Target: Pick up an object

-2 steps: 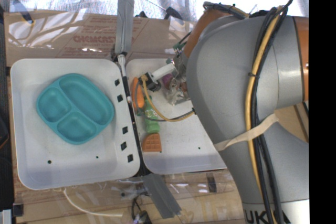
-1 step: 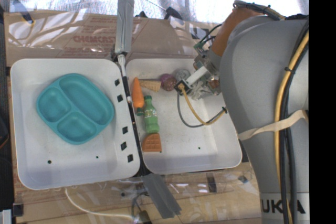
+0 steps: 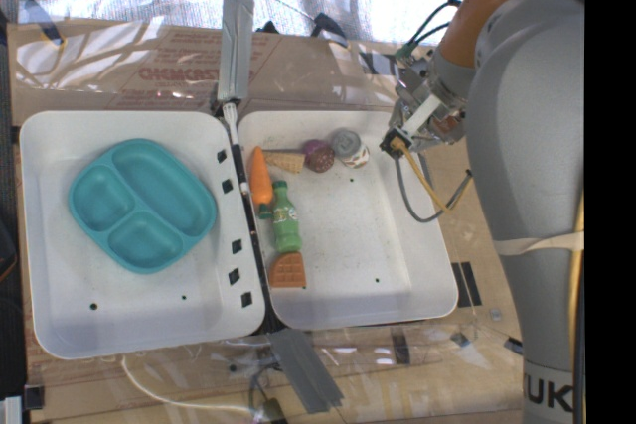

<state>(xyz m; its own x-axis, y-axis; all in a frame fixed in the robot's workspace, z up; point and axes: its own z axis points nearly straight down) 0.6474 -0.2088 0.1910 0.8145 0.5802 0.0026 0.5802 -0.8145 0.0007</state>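
The right bin [image 3: 373, 243] holds several small items. An orange carrot [image 3: 259, 177] lies along its left wall, with a green bottle [image 3: 286, 218] just right of it. An orange waffle piece [image 3: 287, 271] sits below the bottle. Near the far wall lies an ice cream cone [image 3: 285, 162] with a purple scoop [image 3: 318, 155], and a grey round tin [image 3: 348, 147] is beside it. My gripper [image 3: 412, 109] hangs over the bin's far right corner, right of the tin and apart from every item. Nothing shows in its grasp.
The left bin [image 3: 45, 243] holds a teal divided plate [image 3: 142, 204]. A ridge with black clips [image 3: 238, 213] separates the two bins. The grey arm [image 3: 527, 164] fills the right side beyond the right bin.
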